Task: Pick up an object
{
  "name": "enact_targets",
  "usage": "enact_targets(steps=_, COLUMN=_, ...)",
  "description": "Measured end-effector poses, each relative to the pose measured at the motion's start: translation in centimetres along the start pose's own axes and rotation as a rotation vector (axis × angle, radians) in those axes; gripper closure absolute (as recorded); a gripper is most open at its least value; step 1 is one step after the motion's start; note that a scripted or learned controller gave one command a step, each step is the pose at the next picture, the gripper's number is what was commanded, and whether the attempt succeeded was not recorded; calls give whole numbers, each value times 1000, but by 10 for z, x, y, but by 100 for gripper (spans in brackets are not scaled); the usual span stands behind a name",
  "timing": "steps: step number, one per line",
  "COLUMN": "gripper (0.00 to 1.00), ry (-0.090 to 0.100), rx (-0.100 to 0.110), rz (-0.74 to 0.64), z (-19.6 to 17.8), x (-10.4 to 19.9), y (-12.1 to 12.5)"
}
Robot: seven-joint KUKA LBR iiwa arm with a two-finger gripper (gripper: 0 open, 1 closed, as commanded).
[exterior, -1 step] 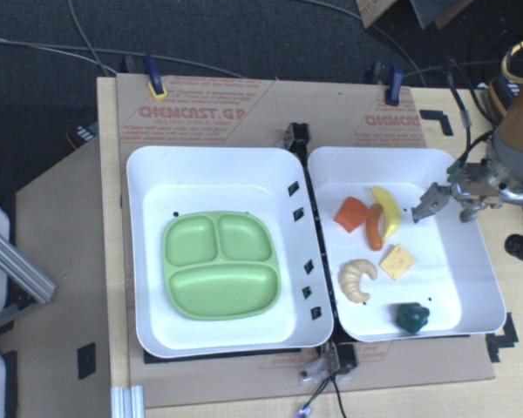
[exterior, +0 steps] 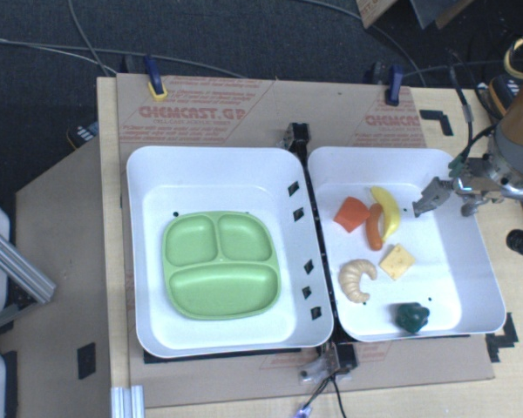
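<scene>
- Gripper [exterior: 429,198]: I see it over the upper right part of the right bin [exterior: 471,268], reaching in from the right. I cannot tell its state from this angle, and I see nothing in it.
- Banana [exterior: 387,209]: nearest item, just left of the gripper and apart from it. Yellow, curved, lying lengthwise on the bin floor.
- Orange sausage-shaped piece [exterior: 375,226]: touching the banana's left side, left of the gripper and slightly below it. Slim, orange-red.
- Red-orange block [exterior: 352,214]: further left again, just beside the sausage-shaped piece. Flat, roughly four-sided.
- Cheese wedge [exterior: 397,262]: below and left of the gripper, near the bin's middle. Pale yellow, angular.
- Croissant [exterior: 357,279]: beyond the cheese, lower left. Tan, crescent-shaped, close to the bin's left wall.
- Dark green object [exterior: 411,317]: well below the gripper, near the bin's front edge. Lumpy; I cannot tell what it is.
- Green divided plate [exterior: 220,264]: farthest, well apart to the left, in the left bin [exterior: 148,233]. Three compartments.
</scene>
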State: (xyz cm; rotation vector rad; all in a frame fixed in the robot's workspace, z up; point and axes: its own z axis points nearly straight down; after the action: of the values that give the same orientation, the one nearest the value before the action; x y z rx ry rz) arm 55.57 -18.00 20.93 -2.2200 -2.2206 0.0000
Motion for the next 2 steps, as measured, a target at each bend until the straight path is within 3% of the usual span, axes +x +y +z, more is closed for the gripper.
enact_targets(steps=2, gripper=0, ry=3, rx=7, rz=0, z=106, x=3, y=-3)
